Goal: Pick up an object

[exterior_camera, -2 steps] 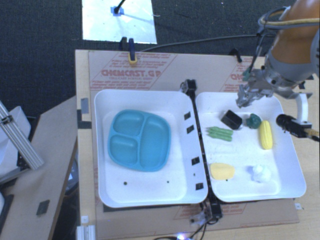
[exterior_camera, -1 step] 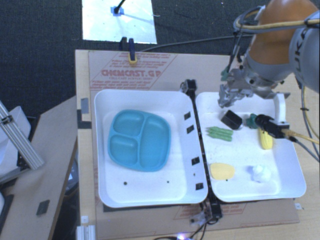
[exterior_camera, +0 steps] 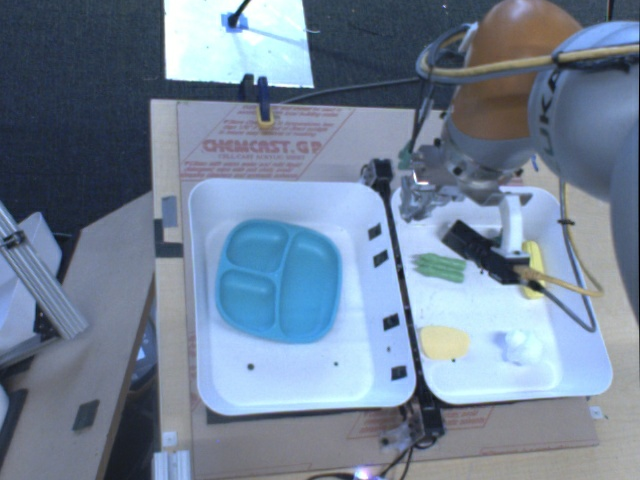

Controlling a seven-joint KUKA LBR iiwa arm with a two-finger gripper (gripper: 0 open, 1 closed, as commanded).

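The fingers [exterior_camera: 418, 206] hang over the right shallow white bin's [exterior_camera: 580, 363] eleven-o'clock corner; whether they are spread I cannot tell. A green ridged pod [exterior_camera: 440, 266] lies at their five o'clock, a flat yellow piece [exterior_camera: 444, 343] near six. The left bin [exterior_camera: 205, 268] holds a blue sectioned plastic plate [exterior_camera: 279, 279].

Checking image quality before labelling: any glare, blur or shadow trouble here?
Camera view: glare washes out the white sheet at top; the small white object barely separates from the right bin; the blue plate and green piece read sharply; the arm shades the bin beneath.
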